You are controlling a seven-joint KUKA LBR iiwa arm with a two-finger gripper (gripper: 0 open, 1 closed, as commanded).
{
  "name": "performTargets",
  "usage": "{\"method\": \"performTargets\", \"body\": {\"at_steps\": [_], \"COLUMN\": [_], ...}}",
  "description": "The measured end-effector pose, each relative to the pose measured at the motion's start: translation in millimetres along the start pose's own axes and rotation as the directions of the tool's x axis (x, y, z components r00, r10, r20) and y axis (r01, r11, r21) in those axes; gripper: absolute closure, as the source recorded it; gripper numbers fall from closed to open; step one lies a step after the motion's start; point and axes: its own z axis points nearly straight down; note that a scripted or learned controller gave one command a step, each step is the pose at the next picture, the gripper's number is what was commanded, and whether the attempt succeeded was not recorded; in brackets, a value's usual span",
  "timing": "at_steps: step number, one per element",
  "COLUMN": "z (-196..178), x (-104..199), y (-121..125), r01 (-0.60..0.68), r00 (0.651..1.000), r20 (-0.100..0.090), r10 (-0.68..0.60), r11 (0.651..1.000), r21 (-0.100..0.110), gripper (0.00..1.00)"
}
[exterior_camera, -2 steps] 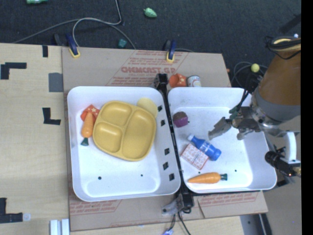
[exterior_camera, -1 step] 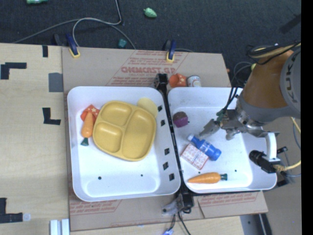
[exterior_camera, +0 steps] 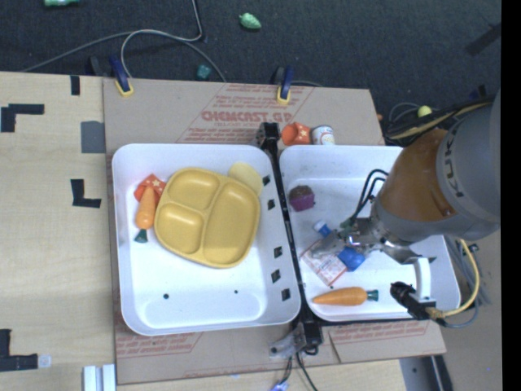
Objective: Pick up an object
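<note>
In the right bin (exterior_camera: 407, 160) lie a purple lump (exterior_camera: 301, 196), an orange toy carrot (exterior_camera: 342, 297) near the front wall, a crinkled red-and-white packet (exterior_camera: 324, 265) and a blue block (exterior_camera: 352, 259). My gripper (exterior_camera: 348, 239) reaches in from the right and hangs low over the middle of this bin, just above the blue block and the packet. A small blue piece (exterior_camera: 323, 229) shows just left of the gripper. The grey and orange wrist hides the bin's right part.
The left bin (exterior_camera: 195, 312) holds a yellow divided plate (exterior_camera: 207, 217), a second carrot (exterior_camera: 146, 211), a red toy (exterior_camera: 151, 186) and a pale yellow item (exterior_camera: 244, 173). Behind the bins stand a small can (exterior_camera: 322, 135) and an orange toy (exterior_camera: 295, 133). Cables trail at the right.
</note>
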Motion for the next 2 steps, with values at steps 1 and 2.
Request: {"method": "performTargets", "body": {"at_steps": [1, 2], "z": [-10.8, -94.5], "x": [-1.5, 53.1], "y": [1.5, 43.5], "r01": [-0.001, 0.0], "r00": [1.0, 1.0], "r20": [0.005, 0.003], "r10": [0.001, 0.0], "r11": [1.0, 1.0], "r21": [-0.006, 0.008], "gripper": [1.0, 1.0]}}
